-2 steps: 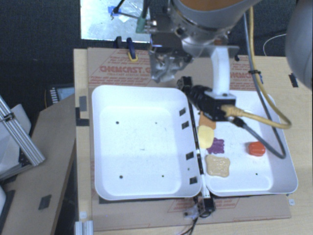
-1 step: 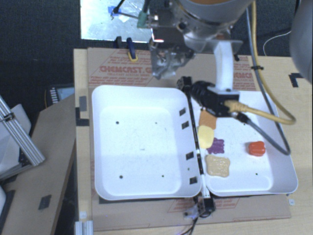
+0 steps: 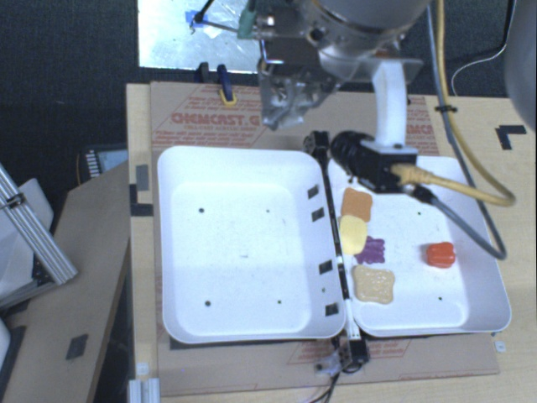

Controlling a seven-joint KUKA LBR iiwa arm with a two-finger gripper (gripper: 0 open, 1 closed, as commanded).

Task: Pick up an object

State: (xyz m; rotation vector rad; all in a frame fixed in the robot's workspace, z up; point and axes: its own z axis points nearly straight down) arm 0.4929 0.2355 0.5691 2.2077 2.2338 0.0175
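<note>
Two white bins sit side by side on a bench. The left bin (image 3: 226, 242) has only small dark dots on its floor. The right bin (image 3: 470, 300) has five small things in it. An orange block (image 3: 357, 203) lies near the wall between the bins, toward the far side. Just below it, touching it, is a yellow piece (image 3: 352, 232). A little purple thing (image 3: 373, 249) sits right beside the yellow piece, on its right. Nearer to us is a tan, flat piece (image 3: 374, 285) with bumpy edges. A red block (image 3: 440, 255) lies by itself, well apart from the others, toward the right.

The robot arm (image 3: 369, 7) reaches over the far side of the bench. Its gripper (image 3: 285, 99) hangs above the far edge of the bins, up off the floor, far from all the small things. It looks blurry, so I cannot tell how it is set. Nothing can be seen in it. A yellow cable (image 3: 457, 187) runs across the far part of the right bin.
</note>
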